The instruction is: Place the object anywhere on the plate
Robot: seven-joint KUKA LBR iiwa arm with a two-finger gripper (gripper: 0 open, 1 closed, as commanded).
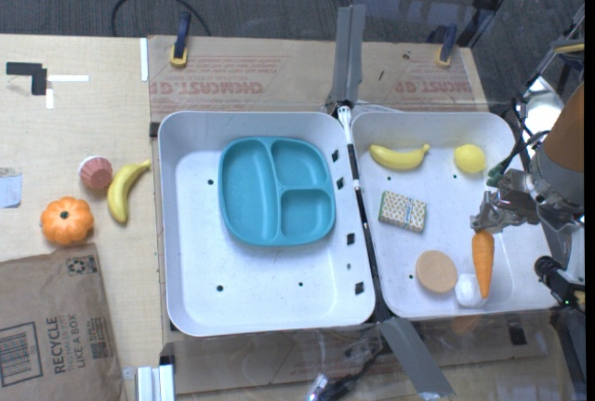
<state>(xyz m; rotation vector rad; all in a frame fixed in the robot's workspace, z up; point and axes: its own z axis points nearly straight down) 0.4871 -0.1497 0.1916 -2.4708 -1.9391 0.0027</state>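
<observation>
Reaching into the right bin, my gripper sits at the carrot's top; whether it's closed, I cannot tell. Next I'd judge: secure it, carry it left to the plate.

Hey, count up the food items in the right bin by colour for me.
Yellow: 2, the banana and the lemon
Orange: 1, the carrot
Tan: 2, the cracker and the round cookie
White: 1, the small white item
Total: 6
</observation>
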